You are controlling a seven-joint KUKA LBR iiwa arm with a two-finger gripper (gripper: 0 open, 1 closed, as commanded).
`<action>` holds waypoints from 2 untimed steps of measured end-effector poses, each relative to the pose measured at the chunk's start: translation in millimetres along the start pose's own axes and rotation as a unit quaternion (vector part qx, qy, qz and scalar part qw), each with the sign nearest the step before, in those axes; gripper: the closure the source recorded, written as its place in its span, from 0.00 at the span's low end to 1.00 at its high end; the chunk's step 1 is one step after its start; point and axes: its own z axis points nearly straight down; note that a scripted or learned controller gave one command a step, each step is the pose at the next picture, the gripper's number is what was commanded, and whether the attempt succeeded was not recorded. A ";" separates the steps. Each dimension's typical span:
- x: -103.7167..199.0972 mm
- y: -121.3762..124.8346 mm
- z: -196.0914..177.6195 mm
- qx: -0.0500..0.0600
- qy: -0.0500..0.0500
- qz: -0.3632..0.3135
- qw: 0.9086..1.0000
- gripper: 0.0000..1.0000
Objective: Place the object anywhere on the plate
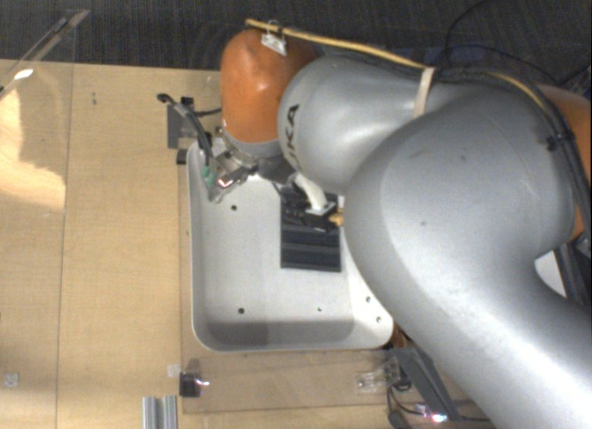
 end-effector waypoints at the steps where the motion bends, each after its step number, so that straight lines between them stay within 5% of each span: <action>1: 24.0 -50.1 -3.2 -0.002 0.000 -0.195 0.981 1.00; 2: 14.2 -9.6 -92.3 -0.001 0.000 -0.361 0.933 1.00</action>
